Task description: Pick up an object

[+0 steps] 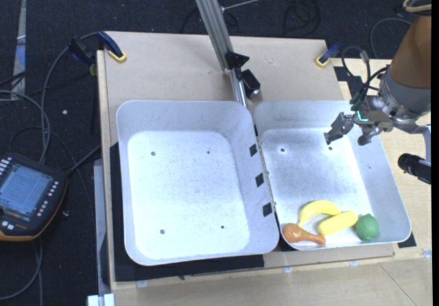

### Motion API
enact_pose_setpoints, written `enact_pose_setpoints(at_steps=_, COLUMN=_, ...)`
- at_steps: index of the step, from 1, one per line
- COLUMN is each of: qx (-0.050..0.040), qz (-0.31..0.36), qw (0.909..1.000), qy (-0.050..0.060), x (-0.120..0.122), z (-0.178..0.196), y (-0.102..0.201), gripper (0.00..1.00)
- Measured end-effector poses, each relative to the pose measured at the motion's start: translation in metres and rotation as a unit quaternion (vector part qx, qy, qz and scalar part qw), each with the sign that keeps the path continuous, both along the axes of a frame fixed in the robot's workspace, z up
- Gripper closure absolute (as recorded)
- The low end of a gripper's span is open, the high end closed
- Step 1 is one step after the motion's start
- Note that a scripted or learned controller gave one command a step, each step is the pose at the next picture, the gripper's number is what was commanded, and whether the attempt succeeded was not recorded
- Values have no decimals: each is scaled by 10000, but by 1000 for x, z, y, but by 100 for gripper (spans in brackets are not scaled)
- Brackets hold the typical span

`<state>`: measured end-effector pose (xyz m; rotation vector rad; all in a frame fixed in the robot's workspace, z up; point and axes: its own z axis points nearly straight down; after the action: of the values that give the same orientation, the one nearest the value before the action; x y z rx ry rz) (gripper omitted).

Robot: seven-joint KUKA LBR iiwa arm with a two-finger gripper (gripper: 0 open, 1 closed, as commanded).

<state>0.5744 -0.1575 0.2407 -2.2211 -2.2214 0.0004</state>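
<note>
While the grey arm with the orange band hangs in from the right edge of the frame, its black two-finger gripper (352, 130) is up over the far end of the right-hand shallow white bin (309, 160), fingers spread apart with nothing between them. So I'd say we're at the approach step, no grab yet. All the candidates sit bunched at the lower right of the frame, in that bin's near corner: a curved yellow banana (319, 210), a second yellow piece (338, 222) touching it, an orange pear-shaped toy (302, 233) and a small green ball (368, 227). Next move probably means travelling down-frame, dropping low, and singling one out, tricky since they're crowded against the wall.
</note>
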Motion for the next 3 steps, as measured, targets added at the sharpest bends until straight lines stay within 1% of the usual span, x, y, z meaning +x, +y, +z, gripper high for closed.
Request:
enact_pose_setpoints(at_steps=1, qx=0, qz=0, qw=10000, qy=0, x=0, z=0, y=0, gripper=0)
enact_pose_setpoints(at_steps=2, qx=5, qz=-1, qw=10000, qy=26, x=-1, z=-62, y=-4, gripper=0)
enact_pose_setpoints(at_steps=3, qx=4, qz=-1, qw=10000, qy=18, x=-6, z=-105, y=-4, gripper=0)
